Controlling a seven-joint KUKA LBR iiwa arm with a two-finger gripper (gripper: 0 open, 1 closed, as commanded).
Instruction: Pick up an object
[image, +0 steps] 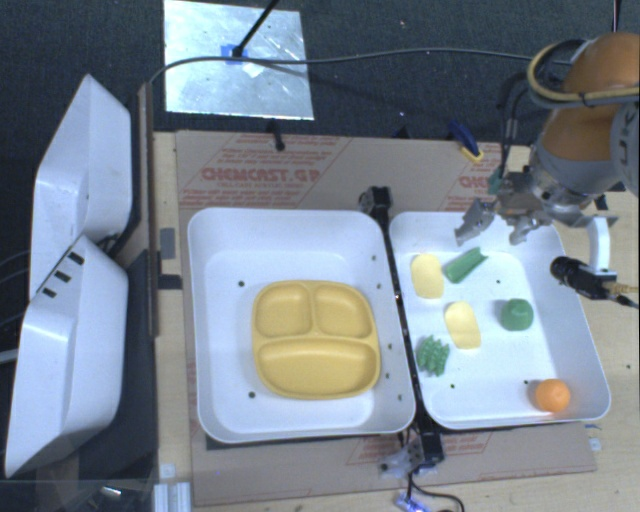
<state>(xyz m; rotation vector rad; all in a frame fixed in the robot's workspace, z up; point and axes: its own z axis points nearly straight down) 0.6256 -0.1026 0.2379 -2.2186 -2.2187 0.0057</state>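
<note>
Gripper (497, 226) hangs over the back edge of the right shallow white bin (575, 340), fingers (472, 224) spread apart with nothing between them. The grey arm with orange band (590, 90) comes in from the upper right.

Right bin contents:
- green elongated plastic block (465, 264), tilted, just below the gripper, touching nothing I can make out
- pale yellow rounded piece (427, 275) just beside the green block, on its left
- second pale yellow rounded piece (462, 325) mid-bin
- small green round cup-like object (517, 314) to its right
- green knobbly cluster (433, 355) near the bin's left wall
- orange ball (552, 395) in the near right corner, well apart from the rest

The left shallow white bin (225, 320) holds a yellow three-compartment plastic tray (316, 336), lying flat. Both bins sit on brown cardboard (260, 170) on the desk.
</note>
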